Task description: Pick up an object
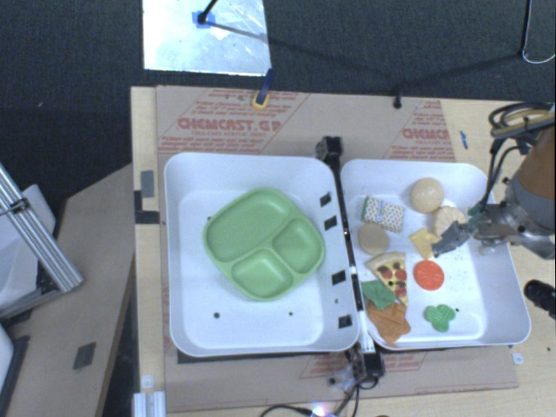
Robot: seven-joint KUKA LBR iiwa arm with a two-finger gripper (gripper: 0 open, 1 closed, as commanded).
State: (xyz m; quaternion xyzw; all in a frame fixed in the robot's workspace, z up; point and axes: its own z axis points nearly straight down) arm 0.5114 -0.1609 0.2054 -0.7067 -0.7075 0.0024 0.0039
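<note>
- While the left bin [187,233] holds a green divided plate [263,243], the right bin [495,294] holds toy food: pizza slice [391,274], tomato slice [428,275], broccoli [440,317].
- Gripper [445,240] is over the right bin; I cannot tell its grip state.

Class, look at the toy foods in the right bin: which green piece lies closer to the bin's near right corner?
The small green piece lying alone below the red round slice. The other, darker green piece lies by the bin's left wall, touching the pizza slice.

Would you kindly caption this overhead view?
Gripper hovers over toy food in right bin; green plate in left bin.
</note>
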